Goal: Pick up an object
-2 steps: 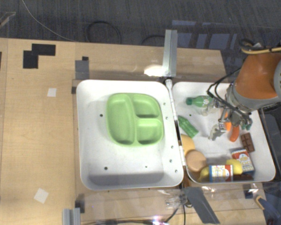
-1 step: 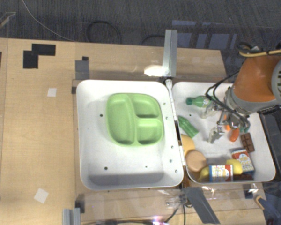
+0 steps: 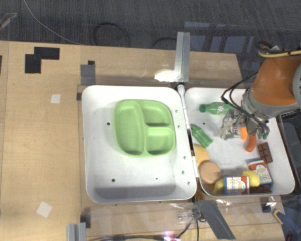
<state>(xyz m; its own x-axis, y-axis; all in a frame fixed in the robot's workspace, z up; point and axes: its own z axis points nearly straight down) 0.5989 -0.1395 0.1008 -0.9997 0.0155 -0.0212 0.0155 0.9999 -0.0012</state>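
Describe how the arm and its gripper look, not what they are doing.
The arm is grey, with a broad rounded orange band above the wrist. Black cables loop along its side. Below the band sits a darker grey wrist, ending in a small metallic silver two-finger gripper of boxy, angular parts.

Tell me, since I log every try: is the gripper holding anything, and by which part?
Cannot be told. The gripper hangs over the right bin beside the carrot; nothing visibly sits between its fingers.
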